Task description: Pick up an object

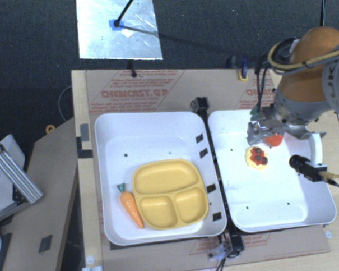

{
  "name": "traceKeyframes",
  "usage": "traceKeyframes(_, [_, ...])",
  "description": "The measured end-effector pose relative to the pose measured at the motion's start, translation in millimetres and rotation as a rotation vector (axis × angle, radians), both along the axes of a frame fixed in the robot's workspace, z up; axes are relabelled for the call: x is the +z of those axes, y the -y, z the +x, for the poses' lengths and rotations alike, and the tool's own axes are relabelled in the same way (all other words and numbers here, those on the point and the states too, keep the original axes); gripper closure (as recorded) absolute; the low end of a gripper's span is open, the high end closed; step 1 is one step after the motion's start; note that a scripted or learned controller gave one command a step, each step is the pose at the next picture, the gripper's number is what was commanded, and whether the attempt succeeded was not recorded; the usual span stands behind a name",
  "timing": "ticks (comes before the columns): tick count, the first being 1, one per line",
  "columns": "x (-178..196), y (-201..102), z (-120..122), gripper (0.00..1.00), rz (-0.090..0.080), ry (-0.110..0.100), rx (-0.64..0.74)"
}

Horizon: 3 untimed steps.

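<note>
In the right bin (285,217), a small yellow round toy (257,157) with red and dark bits on top lies near the middle. Just above it hangs my gripper (261,135), low over the bin's far half. A red-orange object (274,140) shows right beside the gripper's tip, partly hidden by it; whether it is held is unclear. The left bin (152,130) holds a yellow divided plate (169,193) and an orange carrot (130,207) lying along the plate's left side.
The arm's grey body and orange band (314,47) cover the right bin's far right corner. A black divider (211,158) runs between the bins. A shiny sheet (119,27) lies beyond the bench.
</note>
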State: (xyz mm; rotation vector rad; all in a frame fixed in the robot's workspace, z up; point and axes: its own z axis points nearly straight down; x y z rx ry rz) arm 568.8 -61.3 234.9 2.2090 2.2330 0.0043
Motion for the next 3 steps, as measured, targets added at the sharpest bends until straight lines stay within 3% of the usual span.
traceKeyframes(2, [0.3,-115.3,6.1,1.00,0.000,-0.001,0.000])
traceKeyframes(3, [0.7,-168.9,23.5,1.00,0.000,0.001,-0.001])
